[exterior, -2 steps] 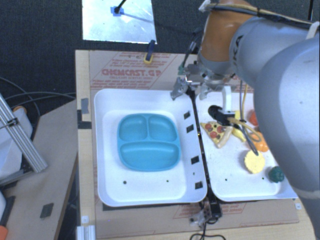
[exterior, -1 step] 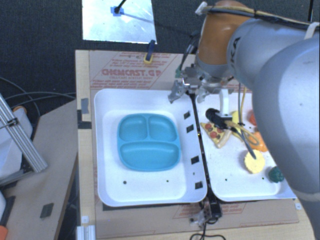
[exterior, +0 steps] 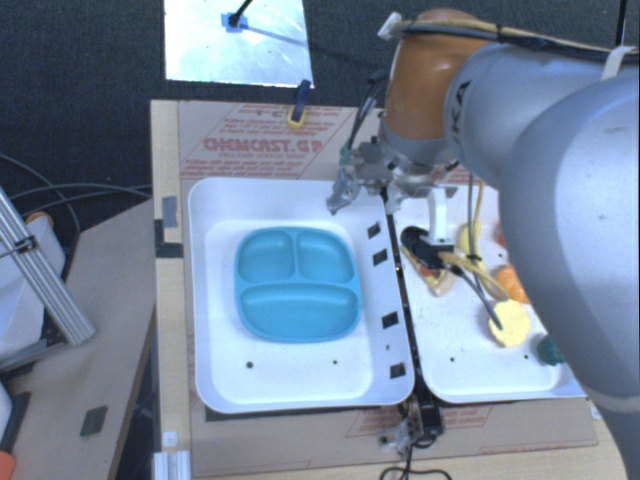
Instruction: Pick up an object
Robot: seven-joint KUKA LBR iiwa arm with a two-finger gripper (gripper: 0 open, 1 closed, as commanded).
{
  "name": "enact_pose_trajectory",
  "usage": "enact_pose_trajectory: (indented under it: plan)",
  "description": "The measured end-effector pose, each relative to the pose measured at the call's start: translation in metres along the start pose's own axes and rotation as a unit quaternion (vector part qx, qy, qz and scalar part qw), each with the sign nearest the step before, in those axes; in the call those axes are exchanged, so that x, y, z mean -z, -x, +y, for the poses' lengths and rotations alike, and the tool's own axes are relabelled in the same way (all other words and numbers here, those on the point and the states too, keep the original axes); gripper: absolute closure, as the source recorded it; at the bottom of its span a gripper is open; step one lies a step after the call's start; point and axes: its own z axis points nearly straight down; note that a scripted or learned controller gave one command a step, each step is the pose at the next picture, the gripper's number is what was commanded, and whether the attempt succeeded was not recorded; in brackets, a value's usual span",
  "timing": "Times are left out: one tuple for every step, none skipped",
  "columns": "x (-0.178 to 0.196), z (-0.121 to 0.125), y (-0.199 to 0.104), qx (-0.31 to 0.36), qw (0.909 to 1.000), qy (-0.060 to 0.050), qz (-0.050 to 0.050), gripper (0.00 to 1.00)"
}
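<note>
Seemingly poised between bins to choose a target, the hand [exterior: 362, 190] hovers, its grip state untellable, near the blue tray [exterior: 297, 284].

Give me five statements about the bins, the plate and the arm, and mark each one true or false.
1. The blue divided plate lies in the left bin. True.
2. The plate has five compartments. False: it has three.
3. The arm reaches in from the view's left. False: it comes from the right.
4. Several small items lie in the right bin. True.
5. The gripper is above the near edge of the bins. False: it is over their far edge, near the divide between them.
</note>
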Motion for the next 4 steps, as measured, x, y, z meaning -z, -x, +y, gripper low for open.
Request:
enact_pose_trajectory:
  plan:
    - [0.0,-0.034,-0.016,0.0,1.0,-0.001,0.0,0.0]
    - [0.05,0.004,-0.015,0.0,1.0,0.003,0.001,0.0]
    - [-0.003,-0.043,0.054,-0.006,1.0,-0.004,-0.001,0.0]
    - [0.001,0.022,0.027,0.0,1.0,0.003,0.001,0.0]
